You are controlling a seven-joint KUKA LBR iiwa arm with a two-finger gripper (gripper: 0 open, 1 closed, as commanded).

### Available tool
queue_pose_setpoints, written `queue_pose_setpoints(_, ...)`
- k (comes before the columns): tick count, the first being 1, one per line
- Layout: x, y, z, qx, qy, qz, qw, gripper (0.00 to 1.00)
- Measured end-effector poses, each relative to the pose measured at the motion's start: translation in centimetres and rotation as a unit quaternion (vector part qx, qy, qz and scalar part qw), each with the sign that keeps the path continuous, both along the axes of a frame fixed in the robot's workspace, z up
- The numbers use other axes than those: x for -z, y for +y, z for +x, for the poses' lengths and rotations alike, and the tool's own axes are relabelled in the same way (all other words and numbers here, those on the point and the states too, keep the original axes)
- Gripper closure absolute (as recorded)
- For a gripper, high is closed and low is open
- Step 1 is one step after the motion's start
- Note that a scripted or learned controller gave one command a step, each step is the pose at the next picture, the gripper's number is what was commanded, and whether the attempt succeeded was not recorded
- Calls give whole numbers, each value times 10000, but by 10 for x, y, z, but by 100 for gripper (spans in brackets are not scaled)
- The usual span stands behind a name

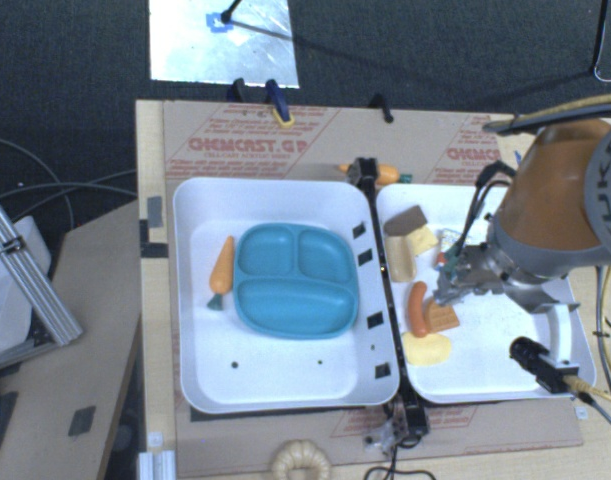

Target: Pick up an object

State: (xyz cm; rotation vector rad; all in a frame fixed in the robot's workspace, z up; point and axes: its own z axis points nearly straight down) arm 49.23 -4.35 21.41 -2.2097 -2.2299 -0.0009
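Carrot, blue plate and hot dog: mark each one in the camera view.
carrot (222, 265), camera view, middle of its orange body, left bin.
blue plate (293, 278), camera view, ridge between its compartments.
hot dog (417, 308), camera view, middle of the red sausage, right bin.

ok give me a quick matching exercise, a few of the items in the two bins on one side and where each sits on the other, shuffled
Things:
1. toy carrot
2. blue divided plate
3. toy hot dog
4. gripper

Places:
A. middle of the left bin
B. right bin, just above the yellow piece
C. left bin, left of the plate
D. over the right bin, by the hot dog

Pairs: 1-C, 2-A, 3-B, 4-D
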Motion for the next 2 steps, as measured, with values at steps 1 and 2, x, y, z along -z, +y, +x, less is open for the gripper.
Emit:
queue_pose_setpoints(1, -3, 0, 3, 16, -12, -9, 10000, 100)
queue_pose_setpoints(2, -19, 3, 4, 13, -23, -7, 10000, 100)
